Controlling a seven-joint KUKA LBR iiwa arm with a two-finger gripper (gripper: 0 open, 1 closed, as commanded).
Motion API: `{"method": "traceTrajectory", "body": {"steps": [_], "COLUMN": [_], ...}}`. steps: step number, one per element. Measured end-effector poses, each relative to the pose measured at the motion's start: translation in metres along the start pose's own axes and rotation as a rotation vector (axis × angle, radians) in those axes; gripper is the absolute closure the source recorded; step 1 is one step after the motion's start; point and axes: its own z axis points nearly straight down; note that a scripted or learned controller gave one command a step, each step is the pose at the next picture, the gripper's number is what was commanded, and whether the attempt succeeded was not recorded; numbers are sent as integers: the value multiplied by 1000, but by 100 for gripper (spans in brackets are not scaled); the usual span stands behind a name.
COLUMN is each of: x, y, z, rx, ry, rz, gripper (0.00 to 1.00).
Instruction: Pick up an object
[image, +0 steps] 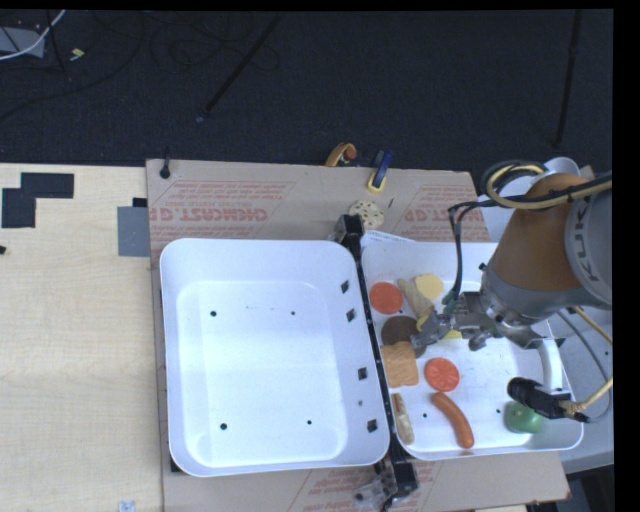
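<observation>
Clutter is our worry. We read the brown round piece (397, 328) as the likely target, lying in the right bin (500, 447) near its left wall, with the gripper (428, 331) just at its 3 o'clock; we cannot tell how its tips are set. A tan block (400, 364) touches the piece at 6 o'clock, an orange disc (386, 297) lies at 12, a yellow piece (428, 288) at 1. Closing here could nudge neighbours or pinch two things.
</observation>
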Motion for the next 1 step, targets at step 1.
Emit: {"method": "traceTrajectory", "body": {"steps": [1], "x": [30], "y": [24], "z": [52], "rx": [-18], "ry": [-4], "rz": [0], "gripper": [0]}}
